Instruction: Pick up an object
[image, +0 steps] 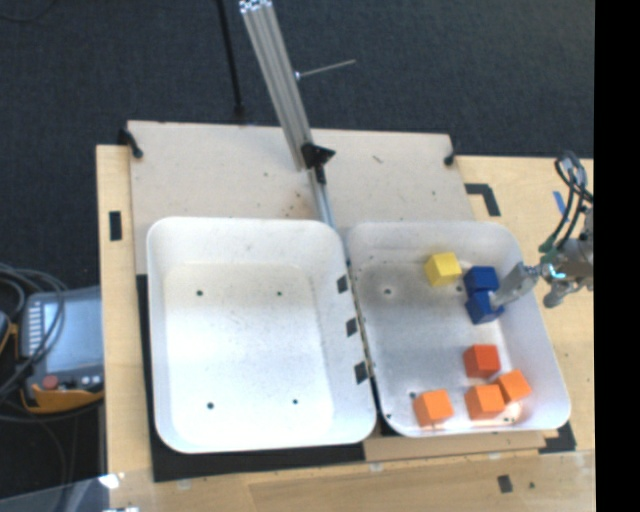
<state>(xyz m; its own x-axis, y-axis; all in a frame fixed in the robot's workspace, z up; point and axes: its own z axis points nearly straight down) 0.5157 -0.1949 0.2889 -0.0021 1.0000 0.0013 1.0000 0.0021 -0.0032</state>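
Gripper (512, 283) reaches in from the right over the right bin (400, 330), at the blue blocks (481, 292); whether it is open or closed on them, cannot tell. Yellow block (443, 268) lies just left of the blue ones. Four orange blocks sit toward the near right corner: one (482, 360) alone, three (433, 407) (485, 401) (515, 386) along the front wall. Left bin (170, 250) lies alongside.

White bins (250, 240) are showing black speckling; a yellow cube (442, 268), blue cubes (482, 292) and four orange cubes (483, 360) are glowing against it.
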